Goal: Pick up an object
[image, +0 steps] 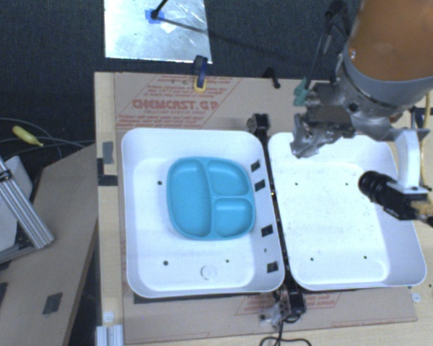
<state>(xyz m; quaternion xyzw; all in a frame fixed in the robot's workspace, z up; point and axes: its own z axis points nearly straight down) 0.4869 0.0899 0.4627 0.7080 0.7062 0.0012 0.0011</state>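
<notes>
Blue divided plate point(209, 197) in left bin point(141, 215); tool point(304, 147) over right bin point(400, 265), grip unclear.

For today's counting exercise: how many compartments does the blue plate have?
3. The blue plate lies in the left bin: one large compartment on its left side, two smaller ones on its right, upper and lower.

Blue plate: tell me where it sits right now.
The blue plate lies flat in the middle of the left bin, across the divider from the tool at the right bin's far edge.

Glossy plastic plate point(209, 207) (smooth)
</notes>
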